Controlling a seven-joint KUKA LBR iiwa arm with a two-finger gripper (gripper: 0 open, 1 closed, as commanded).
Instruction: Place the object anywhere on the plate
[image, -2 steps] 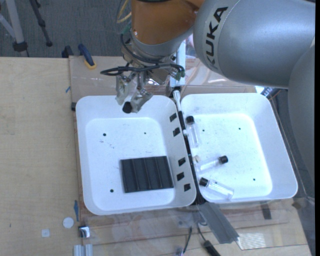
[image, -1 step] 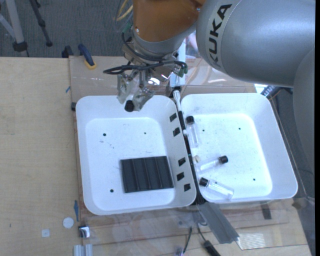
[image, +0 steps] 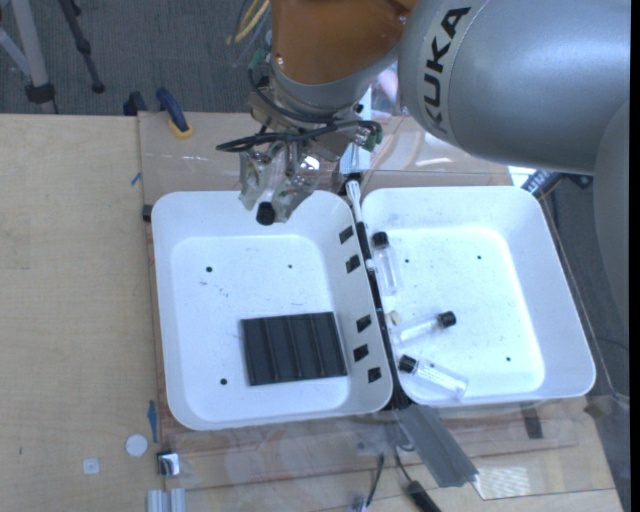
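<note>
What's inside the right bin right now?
Three clear vials with black caps lie in the right bin: one along its left wall, one mid-floor, one at the front left. The arm covers part of its back rim.

Plastic, wood and metal
Glossy white plastic bins (image: 190, 400) are sitting on a matt wooden worktop (image: 70, 300); the ribbed black plate (image: 293, 348) is looking matt

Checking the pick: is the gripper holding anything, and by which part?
Yes: a clear vial hangs in the gripper, gripped near its upper end, black cap down, above the left bin.
</note>
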